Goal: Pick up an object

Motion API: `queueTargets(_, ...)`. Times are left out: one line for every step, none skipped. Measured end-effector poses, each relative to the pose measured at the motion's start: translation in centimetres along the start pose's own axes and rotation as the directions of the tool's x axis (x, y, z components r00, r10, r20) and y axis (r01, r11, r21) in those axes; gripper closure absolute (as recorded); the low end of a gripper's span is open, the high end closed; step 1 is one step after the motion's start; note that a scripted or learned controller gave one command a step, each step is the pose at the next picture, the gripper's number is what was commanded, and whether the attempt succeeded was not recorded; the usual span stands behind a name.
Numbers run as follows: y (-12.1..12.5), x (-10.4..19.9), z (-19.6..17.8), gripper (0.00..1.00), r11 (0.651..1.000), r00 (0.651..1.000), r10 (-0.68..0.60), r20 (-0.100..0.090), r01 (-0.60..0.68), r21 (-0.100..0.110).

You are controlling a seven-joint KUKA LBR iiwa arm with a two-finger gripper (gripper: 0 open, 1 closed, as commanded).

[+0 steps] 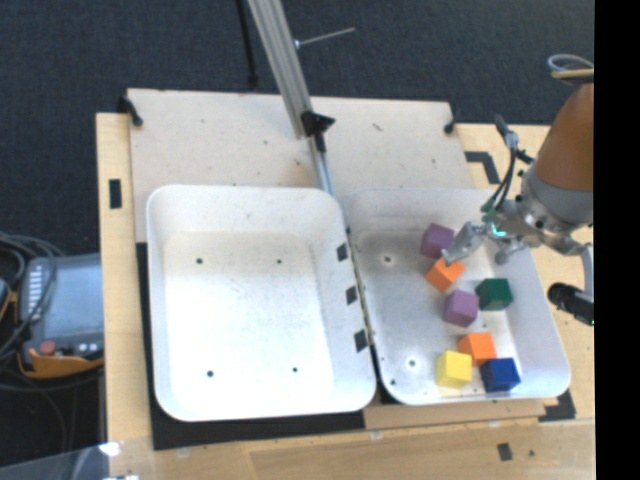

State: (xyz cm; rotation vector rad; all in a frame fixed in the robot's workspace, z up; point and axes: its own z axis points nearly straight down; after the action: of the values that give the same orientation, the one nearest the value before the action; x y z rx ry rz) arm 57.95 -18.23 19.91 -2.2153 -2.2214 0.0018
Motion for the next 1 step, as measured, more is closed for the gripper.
queueTargets(0.11, 0.02, -0.26, 0.0, 1.0, 1.0, -0.001, 0.001, 0.001, -0.005)
